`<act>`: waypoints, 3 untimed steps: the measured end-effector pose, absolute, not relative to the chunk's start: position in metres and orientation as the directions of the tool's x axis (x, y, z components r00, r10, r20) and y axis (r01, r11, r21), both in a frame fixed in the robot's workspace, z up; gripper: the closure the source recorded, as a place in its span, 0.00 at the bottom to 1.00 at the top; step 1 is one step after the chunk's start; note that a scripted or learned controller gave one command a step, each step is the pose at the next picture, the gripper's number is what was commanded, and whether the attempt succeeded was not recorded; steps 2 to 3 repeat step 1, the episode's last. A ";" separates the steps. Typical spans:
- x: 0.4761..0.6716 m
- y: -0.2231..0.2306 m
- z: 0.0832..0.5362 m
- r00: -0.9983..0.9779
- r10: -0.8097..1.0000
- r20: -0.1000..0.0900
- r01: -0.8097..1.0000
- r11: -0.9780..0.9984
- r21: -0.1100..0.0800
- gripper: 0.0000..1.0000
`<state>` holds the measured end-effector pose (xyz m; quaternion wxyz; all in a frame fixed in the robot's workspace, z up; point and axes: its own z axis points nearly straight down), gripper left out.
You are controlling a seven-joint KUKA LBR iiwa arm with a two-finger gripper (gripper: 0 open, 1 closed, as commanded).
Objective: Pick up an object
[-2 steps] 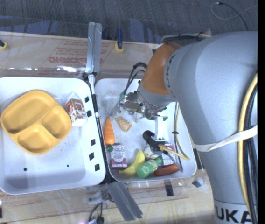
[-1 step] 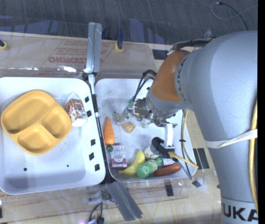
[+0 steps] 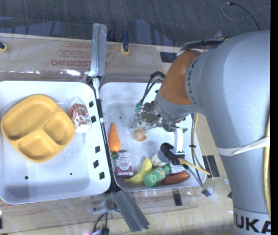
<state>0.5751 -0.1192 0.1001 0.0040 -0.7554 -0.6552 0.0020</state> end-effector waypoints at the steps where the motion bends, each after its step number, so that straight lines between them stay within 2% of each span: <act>1: 0.603 -0.076 0.235 0.023 1.000 0.000 1.000 -0.023 -0.002 1.00; 3: 0.603 -0.076 0.235 0.023 1.000 0.000 1.000 -0.023 -0.002 1.00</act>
